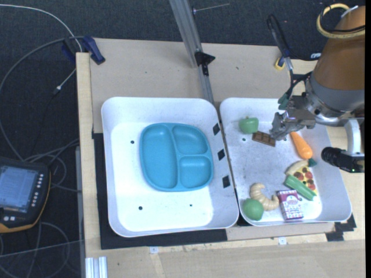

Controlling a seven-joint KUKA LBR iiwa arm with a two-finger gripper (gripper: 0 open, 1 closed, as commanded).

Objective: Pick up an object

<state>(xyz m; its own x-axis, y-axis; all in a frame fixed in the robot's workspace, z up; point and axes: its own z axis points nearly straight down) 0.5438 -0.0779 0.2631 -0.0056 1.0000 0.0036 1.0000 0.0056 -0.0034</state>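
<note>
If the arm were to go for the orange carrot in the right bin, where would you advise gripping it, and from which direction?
I would grip the carrot across its middle, coming straight down from above. It lies flat on the floor of the right bin, long and slender, running diagonally, so the fingers should close across its narrow width. The gripper hangs close to its upper end, and the pizza slice lies near its lower tip, so the middle seems freest.

1. We take this for a robotics lab or test cell, not a home or kitchen
2. A plywood bench (156, 59) stands on dark carpet (35, 68), with loose cables (35, 16) trailing across the floor
3. A teach pendant (20, 193) with a lit screen lies on the floor at the left
4. Blue clamps (87, 48) grip the bench edge, and an aluminium mast (185, 22) rises from behind it
5. An industrial arm (342, 57) reaches over two white bins (116, 114) holding toy food (301, 145) and a blue divided plate (175, 156)
</note>
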